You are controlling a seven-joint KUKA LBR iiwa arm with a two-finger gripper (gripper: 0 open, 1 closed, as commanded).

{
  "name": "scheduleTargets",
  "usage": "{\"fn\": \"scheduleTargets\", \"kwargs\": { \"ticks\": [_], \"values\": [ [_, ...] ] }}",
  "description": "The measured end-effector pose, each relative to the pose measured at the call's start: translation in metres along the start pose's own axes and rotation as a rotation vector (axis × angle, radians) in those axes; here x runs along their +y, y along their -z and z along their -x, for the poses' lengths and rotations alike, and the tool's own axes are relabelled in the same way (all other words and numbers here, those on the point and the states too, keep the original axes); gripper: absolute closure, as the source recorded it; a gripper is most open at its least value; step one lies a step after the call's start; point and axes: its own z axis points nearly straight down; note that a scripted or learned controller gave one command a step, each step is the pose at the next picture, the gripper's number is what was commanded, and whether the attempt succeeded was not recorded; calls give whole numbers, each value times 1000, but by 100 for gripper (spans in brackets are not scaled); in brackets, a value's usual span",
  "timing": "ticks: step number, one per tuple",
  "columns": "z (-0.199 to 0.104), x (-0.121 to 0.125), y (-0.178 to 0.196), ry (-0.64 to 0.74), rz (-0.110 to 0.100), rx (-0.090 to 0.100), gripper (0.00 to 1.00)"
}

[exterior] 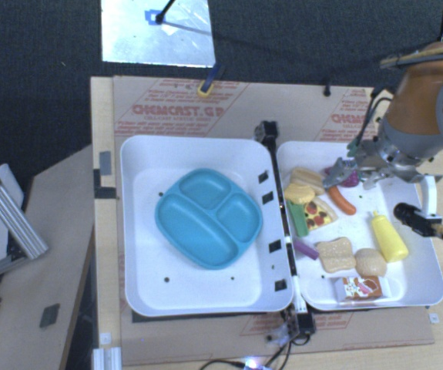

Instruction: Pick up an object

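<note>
- I have the arm [429, 91] reaching in from the right, with the gripper [343, 174] low over the far part of the right bin [429, 280].
- I cannot tell the state of the claw; its tip is too small and blurred, so I assume nothing is held.
- A purple item [350, 179] sits right at the claw tip. I cannot tell if it is touching or between anything.
- Candidate objects in the right bin: an orange sausage [342, 200] just beside the claw, a pale bun [307, 177] to its left, a pizza slice [314, 213] near the divider, a yellow bottle [389, 237], a slice of toast [335, 253], a round cookie [370, 262] and a small carton [362, 287] at the near edge.
- The left bin [140, 284] holds a blue sectioned plate [208, 217], well apart from the claw.
- My judgement: the step in hand is the final approach on the purple item or the sausage.
- To do it well, I would centre the claw over one object alone, since these lie close together and a wide grab may nudge a neighbour.
- I would align the claw across the narrow side of the sausage, not along it.
- I would confirm the grasp after lifting, before counting it as a success.
</note>
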Motion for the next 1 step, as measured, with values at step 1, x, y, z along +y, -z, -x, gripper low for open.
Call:
{"fn": "scheduleTargets", "kwargs": {
  "ticks": [1],
  "values": [
    [0, 3, 8, 2, 14, -2, 0]
  ]
}}
